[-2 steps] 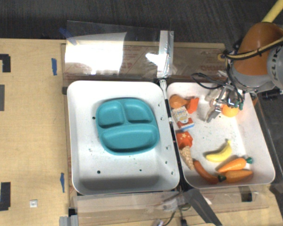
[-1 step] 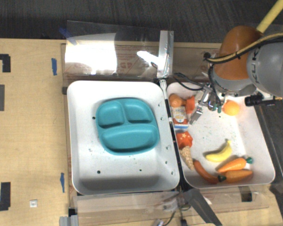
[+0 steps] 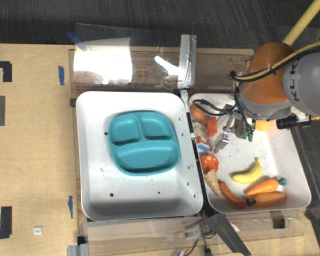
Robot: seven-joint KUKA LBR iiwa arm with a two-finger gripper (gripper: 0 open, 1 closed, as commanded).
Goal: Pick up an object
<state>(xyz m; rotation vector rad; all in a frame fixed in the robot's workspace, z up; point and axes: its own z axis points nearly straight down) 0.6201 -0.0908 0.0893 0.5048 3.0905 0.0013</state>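
Observation:
My gripper (image 3: 224,137) hangs low over the upper left part of the right bin (image 3: 296,159), below the arm's orange band (image 3: 264,73). Just left of it lie an orange toy piece (image 3: 211,126) and a red-and-blue item (image 3: 202,143). A red tomato-like toy (image 3: 209,162) sits below it by the bin's left wall. A yellow banana (image 3: 248,172), an orange carrot (image 3: 264,185), a second orange piece (image 3: 268,198) and a red-brown sausage shape (image 3: 232,193) lie along the bin's near side. I see nothing held.
The left bin (image 3: 90,143) holds a teal divided plate (image 3: 144,142). A clear plastic sheet (image 3: 128,63) and a metal post (image 3: 186,60) stand behind the bins. A small yellow thing (image 3: 262,125) sits under the wrist. Cables (image 3: 216,110) trail beside the gripper.

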